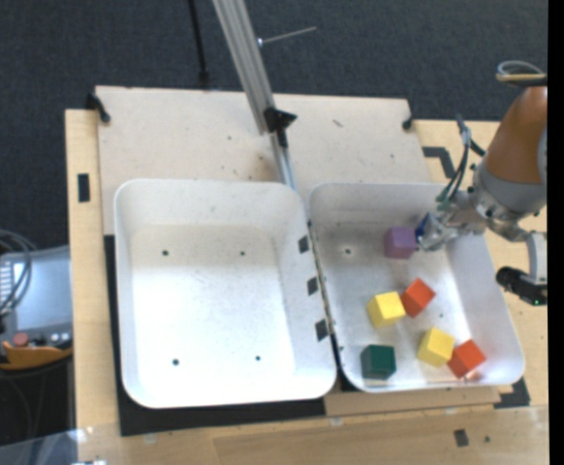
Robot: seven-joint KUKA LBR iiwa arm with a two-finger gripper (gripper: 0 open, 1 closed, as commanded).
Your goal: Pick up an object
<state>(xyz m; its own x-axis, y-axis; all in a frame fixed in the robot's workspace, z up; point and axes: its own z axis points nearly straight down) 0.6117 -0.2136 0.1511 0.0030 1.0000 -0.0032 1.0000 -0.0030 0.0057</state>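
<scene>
Arm low over the right bin, end effector beside the purple block.

The end effector [431, 232] sits near the right bin's [491, 289] far edge, right next to a purple block [399, 241]; whether they touch, and how the end effector stands, cannot be told from here. Toward the bin's middle a yellow block [386, 307] and an orange block [418, 296] lie touching. Along the near edge sit a green block [378, 360], a second yellow block [436, 346] and a second orange block [467, 357], the last two touching near the right corner. The left bin [132, 289] lies beside it on the tabletop [86, 289].
</scene>
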